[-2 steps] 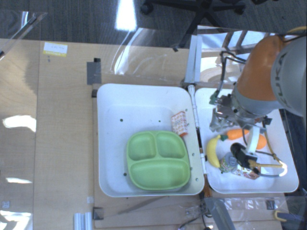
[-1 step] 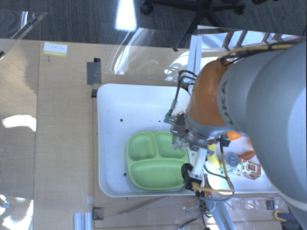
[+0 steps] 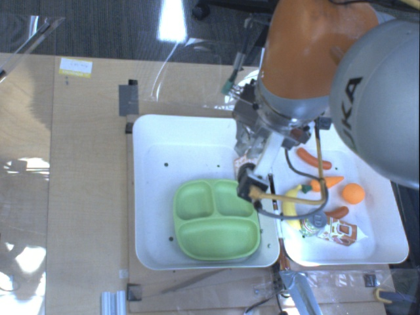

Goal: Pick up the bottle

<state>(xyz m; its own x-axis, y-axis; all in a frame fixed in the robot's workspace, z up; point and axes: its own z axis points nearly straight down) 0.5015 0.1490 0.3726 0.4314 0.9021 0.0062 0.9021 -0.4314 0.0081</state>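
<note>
— Hovering where, the gripper [image 3: 247, 155]?
— Over the right rim of the left bin [image 3: 151, 195], near the green divided plate [image 3: 210, 231]. Whether it is spread or closed, I cannot tell; the wrist hides it.
— And the bottle [image 3: 310, 224]?
— Yellow, lying in the right bin [image 3: 387, 241], near its left wall, beside a printed packet [image 3: 340, 232].

You've got a green plate [image 3: 215, 223] just below the gripper [image 3: 245, 151] in the view, in a plain white bin [image 3: 157, 176]. Off to the view's right of the gripper it's mostly orange: an orange ball [image 3: 353, 193], an orange carrot [image 3: 329, 183] and a red-orange sausage shape [image 3: 314, 157]. Lower right of it, the bottle [image 3: 310, 226] looks yellow with a grey-blue cap, next to a white packet [image 3: 339, 232] with red-brown print.
</note>
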